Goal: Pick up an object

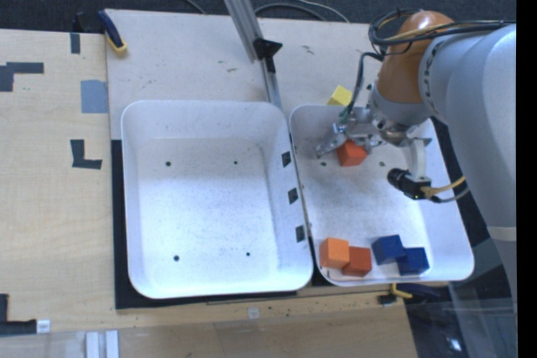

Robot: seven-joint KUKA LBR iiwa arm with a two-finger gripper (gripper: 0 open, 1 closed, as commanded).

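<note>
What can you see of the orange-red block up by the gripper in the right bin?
The orange-red block is a small, blocky, matte piece, plastic or painted wood by its look. It sits in the upper part of the right bin, right under the gripper, whose metal parts overlap its top edge, so only its lower faces show. Whether it is lifted or resting on the bin floor cannot be told. It is well apart from the blocks along the bin's near edge.

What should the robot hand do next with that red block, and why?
Probably lift straight up a little. The gripper sits low in the right bin with the red block right at its tip. Whether the block is truly held is unclear, so a small rise would show it, and clear the bin floor.
</note>
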